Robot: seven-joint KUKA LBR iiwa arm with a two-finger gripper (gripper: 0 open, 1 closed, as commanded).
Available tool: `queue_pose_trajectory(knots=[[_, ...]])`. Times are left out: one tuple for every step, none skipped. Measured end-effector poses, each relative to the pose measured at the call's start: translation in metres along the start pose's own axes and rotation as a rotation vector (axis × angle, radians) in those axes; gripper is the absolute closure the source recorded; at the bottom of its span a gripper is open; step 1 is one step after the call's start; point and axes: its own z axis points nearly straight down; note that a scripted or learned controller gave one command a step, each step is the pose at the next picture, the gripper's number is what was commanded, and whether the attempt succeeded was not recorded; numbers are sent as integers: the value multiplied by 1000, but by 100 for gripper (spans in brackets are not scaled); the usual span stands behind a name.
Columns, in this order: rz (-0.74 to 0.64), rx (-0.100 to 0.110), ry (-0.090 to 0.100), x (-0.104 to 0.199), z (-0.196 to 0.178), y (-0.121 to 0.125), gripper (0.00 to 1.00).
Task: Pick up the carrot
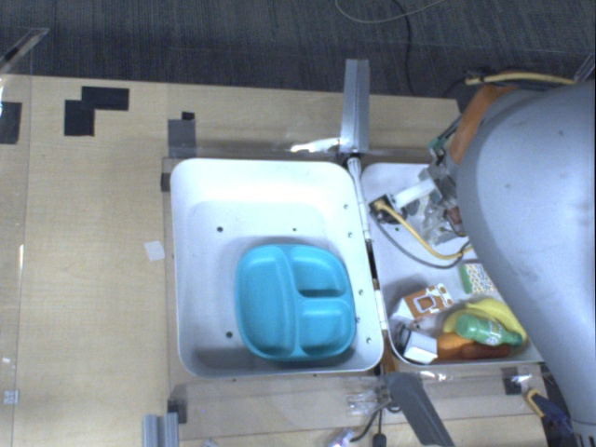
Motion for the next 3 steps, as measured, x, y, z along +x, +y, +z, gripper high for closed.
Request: queue_pose_trajectory(knots=[[-11,23,-23,19,0,32,100],[-219,1,-1,-11,1,73,100],[-94,2,-4,-6,3,117,100]])
